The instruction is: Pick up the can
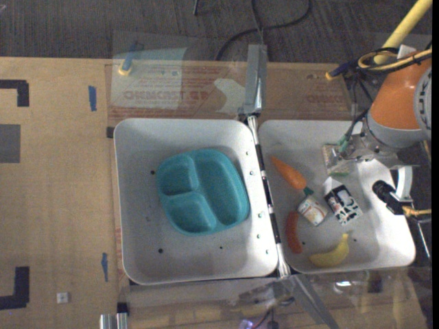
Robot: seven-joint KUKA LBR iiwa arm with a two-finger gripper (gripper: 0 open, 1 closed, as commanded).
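The can [312, 212] is small, with a pale label and a dark greenish end, and lies tilted near the middle of the right bin [384, 249]. My gripper [341, 157] hangs over the bin's upper right part, above and to the right of the can and clear of it. Nothing shows between it and the can except bare bin floor. The grey arm with its orange band [400, 98] comes in from the right edge.
Around the can lie a carrot [289, 173], a white and black carton [342, 203], a red sausage [293, 232] and a banana [330, 251]. A black part [386, 195] juts in at the right rim. The left bin [137, 252] holds a teal divided plate [202, 190].
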